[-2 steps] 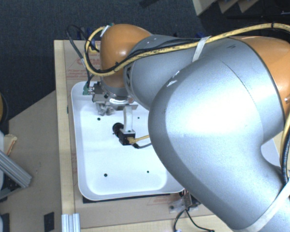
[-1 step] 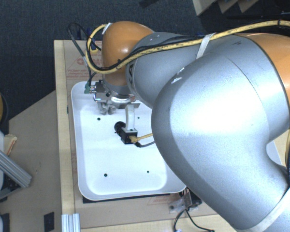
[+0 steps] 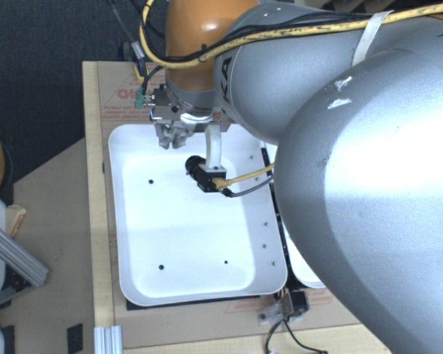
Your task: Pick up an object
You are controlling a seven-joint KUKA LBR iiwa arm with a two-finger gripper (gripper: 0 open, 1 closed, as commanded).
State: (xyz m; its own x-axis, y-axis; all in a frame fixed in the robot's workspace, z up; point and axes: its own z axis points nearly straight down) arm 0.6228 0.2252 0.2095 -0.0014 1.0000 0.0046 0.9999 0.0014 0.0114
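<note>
Camera view: my gripper (image 3: 174,135) hangs low over the far end of the left bin (image 3: 125,271), just inside its back rim, pointing down. From this angle I can't tell how far open it is, & I see nothing held in it. Beside it a pale bar drops from my wrist to a small black part (image 3: 201,174) w/ a yellow cable (image 3: 247,177) running off to the right; looks like my own gear, not a thing to pick, tho I can't be sure. The bin floor I can see has a few tiny dark dots, too small to tell if holes or marks. The right bin (image 3: 303,275) is mostly hidden under my arm (image 3: 354,161), just a corner peeking out near the front. So where the object is, I can't tell: poss under my gripper, poss in the hidden bin.

Step, as I judge it: at the low point of a grasp try, nothing confirmed. Next move calls for a straight lift so the gripper's underside comes into sight, then a check if anything came up; if not, another try
</note>
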